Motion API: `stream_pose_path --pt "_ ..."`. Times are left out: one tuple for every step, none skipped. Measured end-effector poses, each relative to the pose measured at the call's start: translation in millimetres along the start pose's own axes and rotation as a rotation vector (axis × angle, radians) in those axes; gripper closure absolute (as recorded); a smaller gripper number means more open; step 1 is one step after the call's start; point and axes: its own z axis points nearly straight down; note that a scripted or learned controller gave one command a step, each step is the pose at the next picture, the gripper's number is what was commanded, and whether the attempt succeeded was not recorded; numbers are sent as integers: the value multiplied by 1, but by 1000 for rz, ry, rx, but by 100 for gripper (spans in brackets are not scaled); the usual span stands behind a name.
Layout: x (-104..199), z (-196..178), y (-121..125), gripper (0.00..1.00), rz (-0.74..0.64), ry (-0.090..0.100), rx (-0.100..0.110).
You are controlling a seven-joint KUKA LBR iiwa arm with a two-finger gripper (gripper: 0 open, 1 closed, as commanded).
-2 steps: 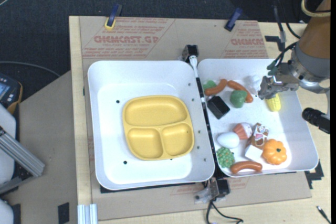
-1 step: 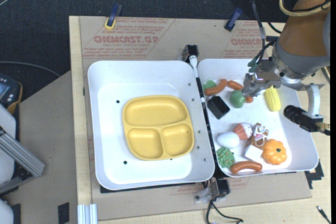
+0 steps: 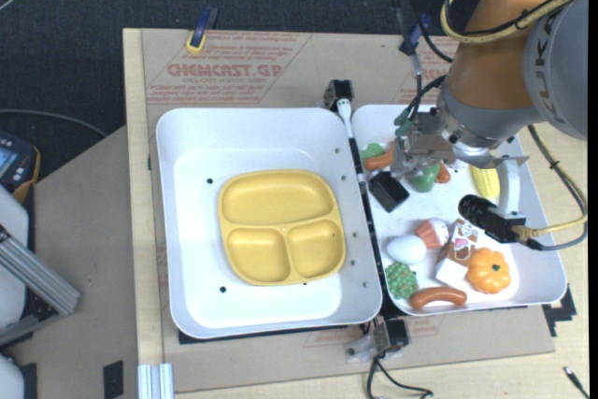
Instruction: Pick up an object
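Nearest me, along the bottom edge of the right bin (image 3: 551, 280), I see a sausage (image 3: 437, 298), a green broccoli-like piece (image 3: 402, 279), a white egg (image 3: 405, 249), a small house-shaped block (image 3: 455, 259) and an orange pumpkin (image 3: 490, 271), all packed close; any of them could serve as the object, but a closing finger there could easily nudge a neighbour instead of seating on one piece. In the left bin (image 3: 177, 201) the yellow divided tray (image 3: 278, 225) lies flat and well apart from the action. Further up, in the upper part of the right bin, the gripper (image 3: 418, 165) hangs low over a cluster that includes an orange carrot-like piece (image 3: 377, 161), something green (image 3: 425, 178) and a yellow corn cob (image 3: 486, 179) to its right. I cannot tell how wide the gripper stands or whether it has anything, because its own body and the wrist cover the tips. My worry is that it comes down on the bin's dividing wall or on a dark block (image 3: 388, 192) just beside it, and slides off. What lies directly under the tool is hidden, and the arm's upper part is cut off at the frame's right edge.
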Motion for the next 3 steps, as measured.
stream_pose_path --pt "-18 -2 -16 100 9 -3 0" --pt "-12 -12 -7 100 5 -3 -6" --pt "-4 5 -12 100 6 -2 1"
